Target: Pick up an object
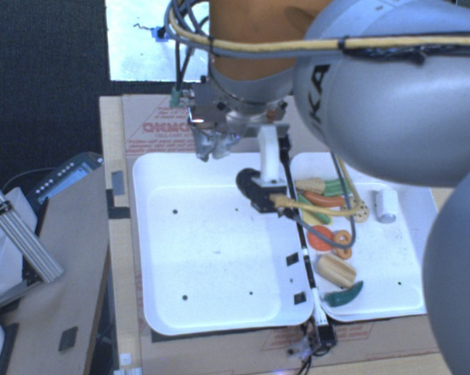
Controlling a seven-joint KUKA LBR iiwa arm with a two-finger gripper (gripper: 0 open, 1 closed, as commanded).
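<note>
My gripper (212, 149) hangs over the far edge of the left bin (156, 248), near its back rim, with nothing visible between its tips. The objects all lie in the right bin (411, 292): a silver cylinder (385, 204), an orange carrot-like piece (322, 197), a green piece (333, 187), a yellow curved piece (314, 213), a red-orange round piece (321, 235), an orange ring (343, 239), a tan loaf-shaped piece (337, 271) and a green pepper shape (345, 295). The gripper is left of and behind this cluster, apart from it.
The big grey arm (394, 83) with its orange band (267, 22) covers the upper right and hides the right bin's far side. A cardboard sheet (151, 128) lies under the bins. A grey device (63, 176) sits off the bench at left.
</note>
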